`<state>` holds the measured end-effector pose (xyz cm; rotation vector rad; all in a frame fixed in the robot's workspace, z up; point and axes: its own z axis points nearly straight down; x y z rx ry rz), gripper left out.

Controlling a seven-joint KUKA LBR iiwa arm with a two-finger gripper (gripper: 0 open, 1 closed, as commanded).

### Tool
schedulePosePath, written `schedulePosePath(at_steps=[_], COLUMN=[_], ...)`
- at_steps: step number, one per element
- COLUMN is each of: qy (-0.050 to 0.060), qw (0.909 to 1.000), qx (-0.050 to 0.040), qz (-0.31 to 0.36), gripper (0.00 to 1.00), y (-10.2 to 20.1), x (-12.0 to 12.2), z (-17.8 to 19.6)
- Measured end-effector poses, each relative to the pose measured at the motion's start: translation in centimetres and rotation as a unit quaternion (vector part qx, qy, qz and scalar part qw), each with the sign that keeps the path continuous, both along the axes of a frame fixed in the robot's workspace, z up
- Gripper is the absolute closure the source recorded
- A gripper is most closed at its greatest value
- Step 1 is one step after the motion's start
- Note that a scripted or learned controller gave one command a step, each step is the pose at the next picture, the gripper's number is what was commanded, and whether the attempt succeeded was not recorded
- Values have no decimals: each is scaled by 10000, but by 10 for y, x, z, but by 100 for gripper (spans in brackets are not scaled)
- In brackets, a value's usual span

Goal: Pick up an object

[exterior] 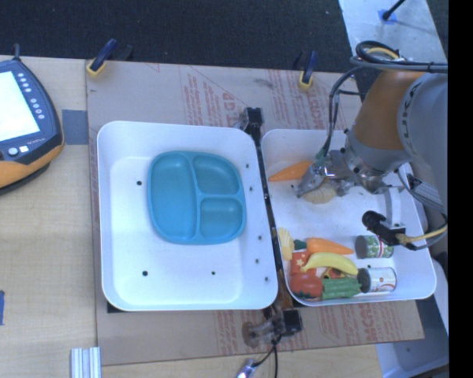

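My gripper (314,184) hangs low over the back of the right bin (422,286), right above a small beige lump (321,197). An orange carrot (288,172) lies just left of it by the bin's left wall. At the bin's front sit a yellow banana (331,263), a second carrot (329,246), a red piece (301,268), a green item (340,288) and two small cans (376,248) (380,279). The wrist hides the fingers' spacing.
The left bin (118,211) holds a blue divided plate (197,196). A tablet-like controller (16,120) lies at the far left of the bench. Clamps (102,57) (306,69) sit along the board's back edge. The arm's grey body (414,124) covers the right bin's back right.
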<state>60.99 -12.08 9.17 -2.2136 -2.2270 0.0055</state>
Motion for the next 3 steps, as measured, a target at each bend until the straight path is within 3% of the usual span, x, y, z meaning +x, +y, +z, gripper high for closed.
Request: schedulePosePath(at_steps=[1,2,3], qy=[2,15,-14], qw=[10000,10000,10000], qx=[8,9,9], qz=[-10,8,-2], gripper=[0,100,100], y=[28,28,104], x=[46,46,19], z=[0,10,152])
